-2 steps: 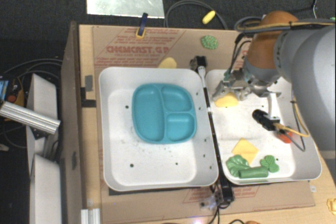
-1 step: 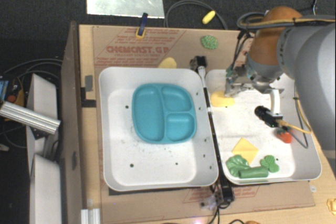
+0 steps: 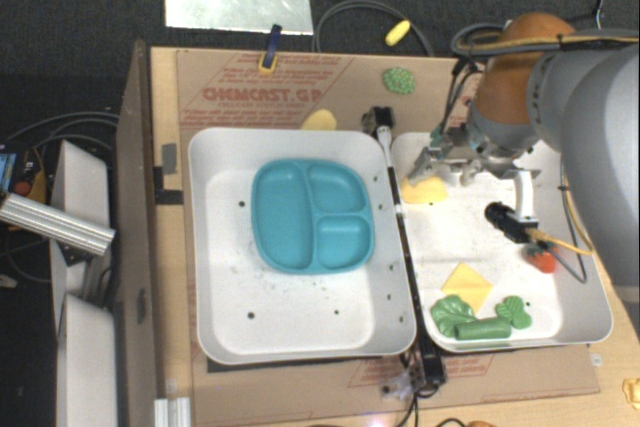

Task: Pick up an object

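The grey metal two-finger gripper sits low at eleven o'clock in the right-hand shallow white bin, just above a pale yellow rounded piece; its grip state is unclear.

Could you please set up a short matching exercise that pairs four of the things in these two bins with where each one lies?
Things:
1. light blue divided plastic plate
2. flat yellow wedge-shaped piece
3. green toy vegetables
4. pale yellow rounded piece

Places:
A. near corner of the right bin, against its front rim
B. middle of the left bin
C. far left part of the right bin, just under the gripper
D. right bin, just behind the green items

Pairs: 1-B, 2-D, 3-A, 4-C
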Tool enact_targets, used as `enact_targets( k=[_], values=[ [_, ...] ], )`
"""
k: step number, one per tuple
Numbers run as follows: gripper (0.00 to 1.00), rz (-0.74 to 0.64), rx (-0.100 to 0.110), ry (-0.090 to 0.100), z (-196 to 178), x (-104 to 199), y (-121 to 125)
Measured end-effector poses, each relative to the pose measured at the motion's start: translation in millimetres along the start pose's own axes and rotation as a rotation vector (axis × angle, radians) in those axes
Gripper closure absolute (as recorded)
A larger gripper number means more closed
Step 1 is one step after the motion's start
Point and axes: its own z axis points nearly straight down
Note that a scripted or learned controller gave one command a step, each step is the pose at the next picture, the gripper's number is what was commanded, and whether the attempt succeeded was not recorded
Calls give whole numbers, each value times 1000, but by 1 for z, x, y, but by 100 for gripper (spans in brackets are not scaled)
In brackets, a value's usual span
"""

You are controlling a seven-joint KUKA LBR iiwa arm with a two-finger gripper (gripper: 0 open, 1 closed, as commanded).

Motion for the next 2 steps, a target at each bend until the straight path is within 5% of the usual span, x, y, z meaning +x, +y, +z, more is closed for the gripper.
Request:
enact_targets(
  k=[2],
  values=[
    [0, 0, 5, 1, 13, -5, 18]
  ],
)
